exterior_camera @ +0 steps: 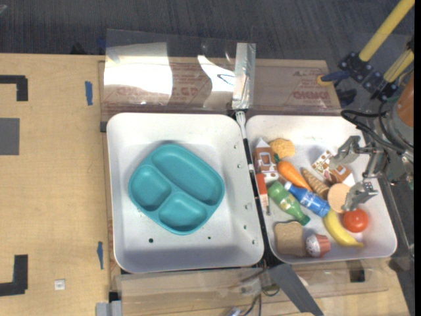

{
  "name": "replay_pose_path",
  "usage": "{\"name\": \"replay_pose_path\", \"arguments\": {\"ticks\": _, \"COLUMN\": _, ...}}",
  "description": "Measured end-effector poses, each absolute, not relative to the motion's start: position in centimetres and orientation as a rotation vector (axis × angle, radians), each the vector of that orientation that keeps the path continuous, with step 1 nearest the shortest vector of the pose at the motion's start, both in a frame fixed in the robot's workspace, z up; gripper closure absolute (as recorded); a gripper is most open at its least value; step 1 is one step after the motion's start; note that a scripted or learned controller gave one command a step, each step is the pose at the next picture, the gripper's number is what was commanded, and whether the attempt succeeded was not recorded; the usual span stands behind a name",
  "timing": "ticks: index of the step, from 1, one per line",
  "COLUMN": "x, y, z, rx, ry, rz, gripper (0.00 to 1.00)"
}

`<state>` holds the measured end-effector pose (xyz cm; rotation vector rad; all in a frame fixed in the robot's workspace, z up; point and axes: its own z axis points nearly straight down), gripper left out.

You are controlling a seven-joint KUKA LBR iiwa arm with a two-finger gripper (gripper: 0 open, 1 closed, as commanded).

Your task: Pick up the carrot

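Right of the orange plastic carrot (289,173), over the right white bin (388,242): jaws (358,170) spread open, gripping nothing. Approach step; next, shift toward carrot, descend.

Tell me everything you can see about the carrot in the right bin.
The carrot is a small orange toy, smooth and glossy like plastic, tapering from a thick end to a narrower one. It lies flat on the floor of the right bin, in the left half, slanting from upper left to lower right. A yellow corn-like piece sits just above it, a green bottle just below, and a blue bottle lies at its lower right. The claw is apart from it, to the right.
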<state>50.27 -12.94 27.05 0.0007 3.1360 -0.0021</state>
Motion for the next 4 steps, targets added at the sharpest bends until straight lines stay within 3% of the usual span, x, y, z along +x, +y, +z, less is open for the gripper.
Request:
{"name": "replay_pose_path", "arguments": {"ticks": 1, "x": 58.3, "y": -9.1, "z": 18.2, "rx": -0.099, "ry": 3.142, "rz": 0.005, "gripper": 0.0}}
{"name": "replay_pose_path", "arguments": {"ticks": 2, "x": 59.5, "y": -9.9, "z": 10.4, "rx": -0.189, "ry": 3.114, "rz": -0.003, "gripper": 0.0}}
{"name": "replay_pose_path", "arguments": {"ticks": 3, "x": 61.0, "y": -11.4, "z": 10.2, "rx": -0.254, "ry": 3.095, "rz": -0.015, "gripper": 0.0}}
{"name": "replay_pose_path", "arguments": {"ticks": 4, "x": 60.8, "y": -9.8, "z": 10.1, "rx": -0.342, "ry": 3.095, "rz": -0.013, "gripper": 0.0}}
